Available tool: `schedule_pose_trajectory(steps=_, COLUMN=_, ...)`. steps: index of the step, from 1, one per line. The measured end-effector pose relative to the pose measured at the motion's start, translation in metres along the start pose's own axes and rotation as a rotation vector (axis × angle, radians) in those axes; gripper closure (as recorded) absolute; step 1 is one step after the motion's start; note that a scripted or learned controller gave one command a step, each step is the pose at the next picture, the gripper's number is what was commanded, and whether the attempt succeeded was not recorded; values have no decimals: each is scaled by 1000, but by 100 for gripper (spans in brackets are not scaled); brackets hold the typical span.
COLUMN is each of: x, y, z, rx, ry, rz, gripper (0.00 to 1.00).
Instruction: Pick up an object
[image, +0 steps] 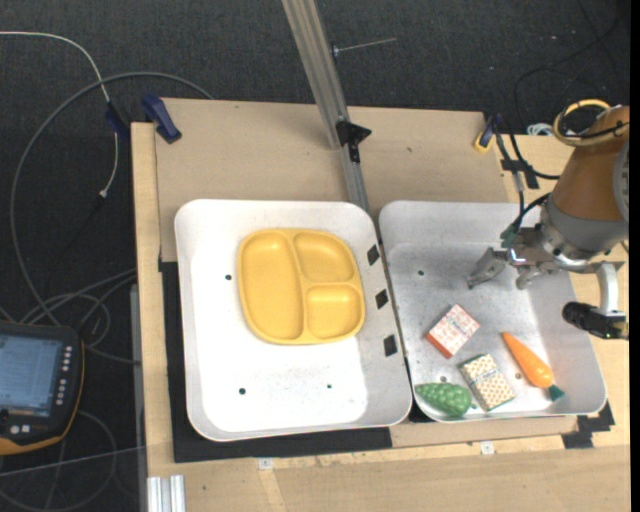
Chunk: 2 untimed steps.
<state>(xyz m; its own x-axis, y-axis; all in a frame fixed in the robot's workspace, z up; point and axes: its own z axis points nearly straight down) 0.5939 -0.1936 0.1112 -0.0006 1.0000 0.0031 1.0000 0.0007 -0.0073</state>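
Four small objects lie in the right bin (400, 300): a red-and-white box (453, 330), a patterned box (489, 381), an orange carrot (530, 362) and a green item (444, 398). The gripper (497, 270) hovers above them, fingers seemingly spread with nothing between. A yellow divided tray (300, 285) sits in the left bin (205, 330).

Even, diffuse light from overhead fills the scene, bright without harsh contrast. The two white bins (290, 400) nearly blow out, their surfaces flat and pale. Shadows are soft and short, hugging the yellow tray (300, 285) and the bench (250, 160) edges. Focus is fair but slightly soft, with mild grain over the dark carpet (60, 200).
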Motion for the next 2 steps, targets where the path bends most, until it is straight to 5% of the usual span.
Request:
schedule_pose_trajectory(steps=1, x=0, y=2, z=-15, rx=-8, ry=-1, rz=-1, gripper=100)
schedule_pose_trajectory(steps=2, x=-8, y=0, z=-64, rx=-14, ry=-6, rz=0, gripper=100)
